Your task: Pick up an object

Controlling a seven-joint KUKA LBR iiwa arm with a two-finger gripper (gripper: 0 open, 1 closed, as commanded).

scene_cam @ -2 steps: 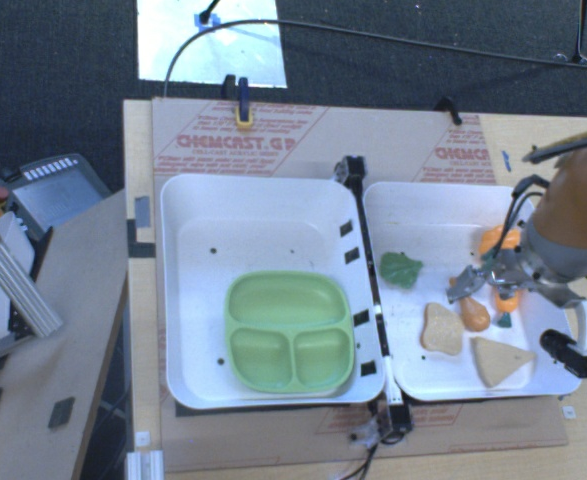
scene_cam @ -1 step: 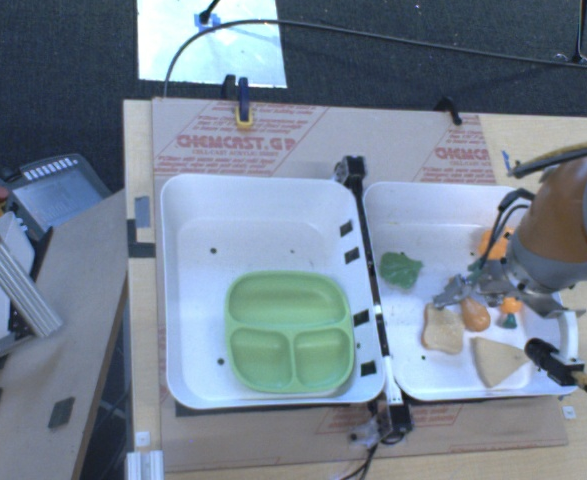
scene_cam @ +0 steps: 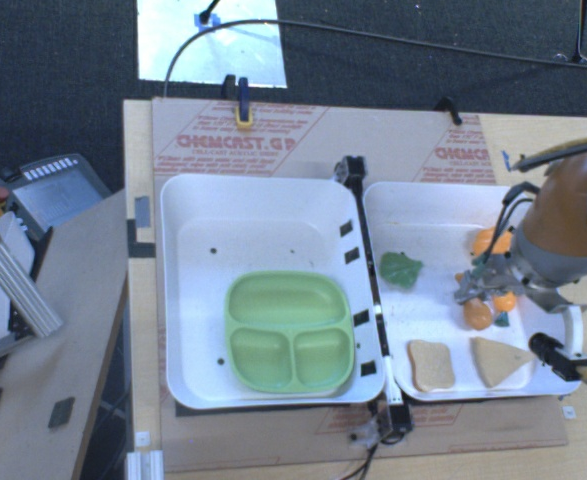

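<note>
Hand (scene_cam: 483, 286) low in the right-hand shallow white bin (scene_cam: 428, 213), down among a cluster of small orange rounded pieces (scene_cam: 478, 314); whether open or closed, and whether anything is caught in it, cannot tell, the wrist and dark cables masking the tip. One orange piece just below the hand, another (scene_cam: 485, 240) just above and behind it, partly hidden by the arm. Judged likely target: the orange piece touching or nearly touching the hand. Probably light, hard plastic toy food, smooth and rounded, so apt to roll or squirt out sideways; best taken across its widest middle, squarely, not near an end.

To the left of the hand, a crumpled green leaf-shaped piece (scene_cam: 401, 269), looking soft or thin, easier to pinch at a raised fold. Below and left, a flat tan slice of toast-like toy bread (scene_cam: 432, 364); below and right, a pale wedge-shaped piece (scene_cam: 500, 360); both lying flat, hard to get under.

Far left of the hand, across the divider, the second white bin (scene_cam: 208, 218) holding a pale green three-compartment tray (scene_cam: 289, 330). Under both bins a printed cardboard sheet (scene_cam: 273, 138) on a pale wooden surface (scene_cam: 138, 148); beyond, dark carpeted floor (scene_cam: 423, 8) with a silvery square sheet (scene_cam: 208, 28).
</note>
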